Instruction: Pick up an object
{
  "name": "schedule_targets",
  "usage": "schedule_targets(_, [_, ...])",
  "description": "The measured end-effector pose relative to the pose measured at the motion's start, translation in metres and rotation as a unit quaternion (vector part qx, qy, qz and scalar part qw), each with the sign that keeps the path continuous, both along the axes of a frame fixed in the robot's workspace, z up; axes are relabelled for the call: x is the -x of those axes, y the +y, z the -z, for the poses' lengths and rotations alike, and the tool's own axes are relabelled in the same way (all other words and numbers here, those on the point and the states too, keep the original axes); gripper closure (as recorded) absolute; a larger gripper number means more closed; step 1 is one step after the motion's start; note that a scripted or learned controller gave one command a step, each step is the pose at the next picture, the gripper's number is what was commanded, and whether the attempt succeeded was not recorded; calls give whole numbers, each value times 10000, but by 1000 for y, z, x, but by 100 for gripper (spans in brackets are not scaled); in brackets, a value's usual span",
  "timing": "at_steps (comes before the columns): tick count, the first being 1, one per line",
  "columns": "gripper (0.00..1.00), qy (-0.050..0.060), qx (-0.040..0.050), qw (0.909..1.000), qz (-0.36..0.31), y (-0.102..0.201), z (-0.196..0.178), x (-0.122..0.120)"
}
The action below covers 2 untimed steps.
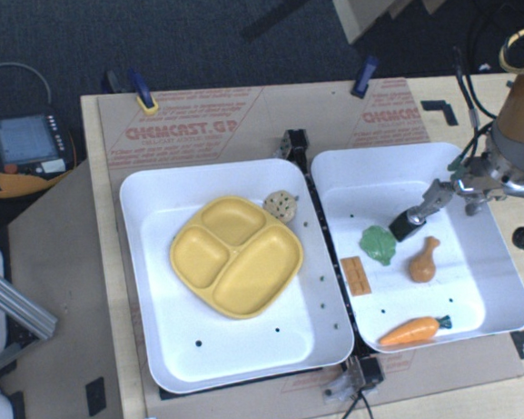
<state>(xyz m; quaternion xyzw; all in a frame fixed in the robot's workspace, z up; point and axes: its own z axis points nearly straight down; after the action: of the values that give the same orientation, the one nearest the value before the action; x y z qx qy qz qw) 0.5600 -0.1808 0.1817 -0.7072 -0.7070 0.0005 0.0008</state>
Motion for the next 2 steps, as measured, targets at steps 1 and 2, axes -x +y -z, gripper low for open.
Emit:
schedule_targets(1, [0,21,-10,10000,0,2,64,1])
schedule_targets(2, [0,2,-2,10000,-1,3,98,1])
